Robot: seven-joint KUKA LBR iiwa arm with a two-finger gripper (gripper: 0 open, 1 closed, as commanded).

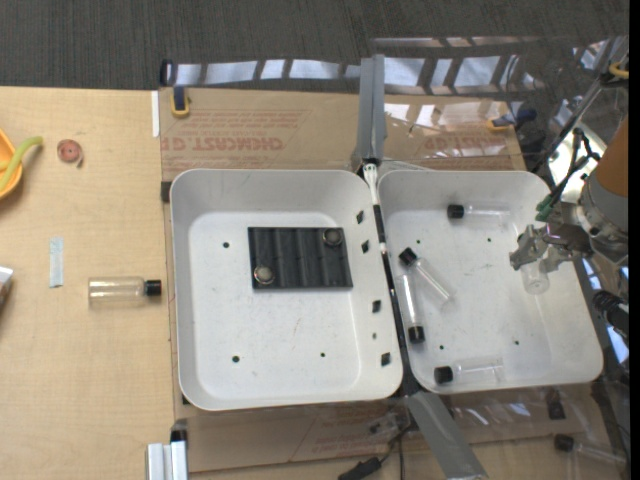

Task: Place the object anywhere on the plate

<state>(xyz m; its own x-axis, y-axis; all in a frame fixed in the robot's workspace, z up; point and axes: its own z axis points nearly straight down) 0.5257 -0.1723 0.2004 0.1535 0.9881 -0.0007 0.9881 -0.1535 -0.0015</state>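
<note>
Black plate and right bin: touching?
Apart. Camera view shows the black plate lying inside the left bin; that bin's wall separates it from the right bin.

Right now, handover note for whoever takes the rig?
Gripper: over the right bin's right side; a clear vial looks to hang between its fingers, though it's hard to be sure.
Plate: dark, ridged, in the left bin, two small round pieces on it.
Vials: four loose in the right bin, one near the top; another on the bench.
Done: no vial on the plate.
Left: carry one to the plate, release.
</note>
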